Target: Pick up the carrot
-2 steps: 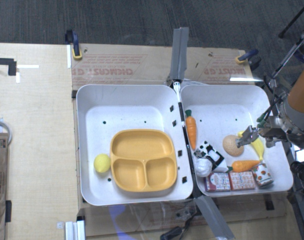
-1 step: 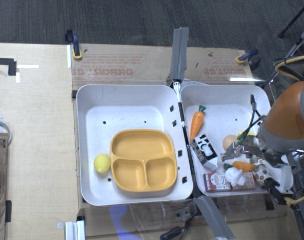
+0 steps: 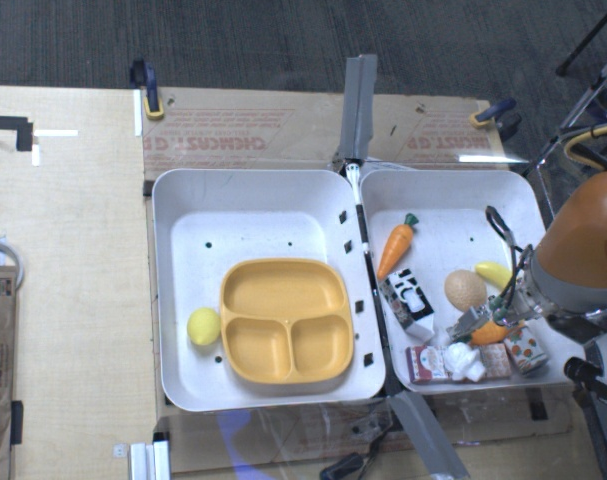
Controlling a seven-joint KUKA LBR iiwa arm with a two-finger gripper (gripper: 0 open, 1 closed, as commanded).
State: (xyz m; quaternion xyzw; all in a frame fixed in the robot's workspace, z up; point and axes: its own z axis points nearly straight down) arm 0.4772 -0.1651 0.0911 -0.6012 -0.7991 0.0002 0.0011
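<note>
Two shallow white bins sit side by side on the counter (image 3: 73, 298), the left bin (image 3: 168, 268) and the right bin (image 3: 438, 180) meeting at a grey divider.

Nearest in the right bin lies a cluster along its near wall: a red-and-white packet (image 3: 428, 363), a crumpled white lump (image 3: 470, 363) just beside it, and a small patterned carton (image 3: 526, 351) at the right end. Just above these, the hand (image 3: 483, 323) is down in the bin, low over the clutter at the near right, with a small orange piece (image 3: 490, 333) right at its tip. Whether the hand is released or clenched cannot be told, since its tips blend into the things under them. The grey arm with its orange band (image 3: 583, 238) comes in from the right.

A little farther back lie a beige egg-shaped thing (image 3: 465, 290) and a yellow piece (image 3: 493, 273) beside it, both just left of the hand. A black-and-white packet (image 3: 408, 301) lies tilted to the left of the egg.

The carrot (image 3: 395, 248) lies farther still, in the left part of the right bin near the divider, slanted with its green top pointing far and right. It rests on the bin floor, well apart from the hand, its near end close to the black-and-white packet.

In the left bin, a yellow divided tray (image 3: 286, 320) with three compartments sits toward the near side, and a lemon (image 3: 204, 326) lies just beside its left edge.

On the far edge of the counter, a yellow-and-blue clamp (image 3: 146, 93) stands at the left and another clamp (image 3: 495, 116) at the right.
</note>
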